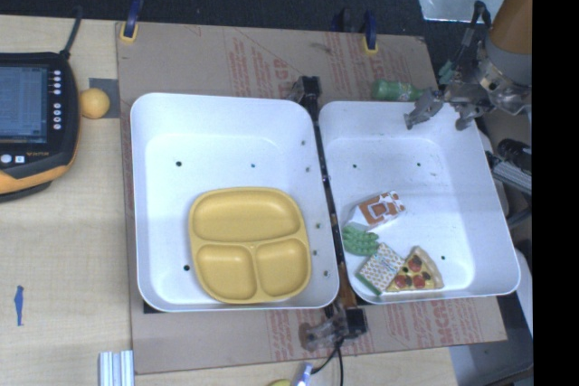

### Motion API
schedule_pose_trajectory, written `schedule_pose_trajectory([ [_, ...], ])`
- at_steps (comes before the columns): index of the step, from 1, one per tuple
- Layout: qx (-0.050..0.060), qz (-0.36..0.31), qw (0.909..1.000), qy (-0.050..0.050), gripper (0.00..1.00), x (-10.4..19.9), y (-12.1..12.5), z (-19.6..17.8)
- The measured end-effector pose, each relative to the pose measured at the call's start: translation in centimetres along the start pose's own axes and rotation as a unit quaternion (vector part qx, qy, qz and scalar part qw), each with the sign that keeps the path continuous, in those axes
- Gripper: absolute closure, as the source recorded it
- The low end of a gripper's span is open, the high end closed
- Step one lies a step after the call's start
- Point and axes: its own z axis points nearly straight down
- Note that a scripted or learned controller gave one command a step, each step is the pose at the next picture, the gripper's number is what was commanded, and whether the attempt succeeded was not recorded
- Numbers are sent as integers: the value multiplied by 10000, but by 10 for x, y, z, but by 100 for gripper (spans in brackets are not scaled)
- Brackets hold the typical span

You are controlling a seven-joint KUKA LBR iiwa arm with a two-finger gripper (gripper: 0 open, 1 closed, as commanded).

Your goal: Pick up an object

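Observation:
The right bin [452, 185] holds several small items near its front left: a small orange-and-white toy [381, 208], a green leafy piece [359, 240], a checkered waffle-like piece [380, 268] and a pizza slice [416, 271]. In the left bin [181, 131] lies a yellow divided plate [250, 242]. My gripper [445, 112] hangs over the far right corner of the right bin, well away from the items. Its fingers are spread apart with nothing between them.
A teach pendant [32, 122] lies at the far left on the bench, with a yellow ball [94, 102] beside it. A small green object [394, 89] sits behind the right bin. Clamps hold the cardboard sheet at its far edge.

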Motion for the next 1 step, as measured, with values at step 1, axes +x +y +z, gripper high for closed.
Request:
schedule_pose_trajectory([
  [1, 22, -4, 10000, 4, 0, 45, -48, 107],
])
